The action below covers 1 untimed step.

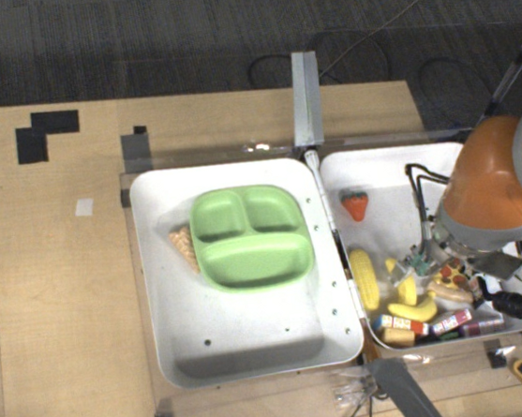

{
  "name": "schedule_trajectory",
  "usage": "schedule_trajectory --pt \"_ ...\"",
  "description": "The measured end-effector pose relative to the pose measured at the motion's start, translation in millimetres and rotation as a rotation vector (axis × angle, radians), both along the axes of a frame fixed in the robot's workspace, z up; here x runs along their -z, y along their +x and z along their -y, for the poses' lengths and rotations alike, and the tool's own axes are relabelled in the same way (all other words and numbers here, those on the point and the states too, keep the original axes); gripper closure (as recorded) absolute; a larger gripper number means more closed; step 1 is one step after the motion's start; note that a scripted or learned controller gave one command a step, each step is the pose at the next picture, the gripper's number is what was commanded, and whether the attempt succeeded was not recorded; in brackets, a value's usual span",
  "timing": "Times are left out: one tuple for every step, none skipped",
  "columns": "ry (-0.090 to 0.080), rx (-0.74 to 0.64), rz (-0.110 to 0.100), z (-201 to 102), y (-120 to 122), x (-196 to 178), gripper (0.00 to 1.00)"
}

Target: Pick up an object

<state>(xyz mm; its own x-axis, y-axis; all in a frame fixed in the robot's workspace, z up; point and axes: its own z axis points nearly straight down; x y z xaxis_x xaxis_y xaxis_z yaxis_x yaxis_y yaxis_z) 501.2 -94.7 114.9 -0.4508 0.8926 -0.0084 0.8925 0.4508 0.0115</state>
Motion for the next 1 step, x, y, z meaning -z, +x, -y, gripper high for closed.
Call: schedule_trajectory --pt "0.003 0.103 -0.008 -57.5 48.3 -97.1 1.0"
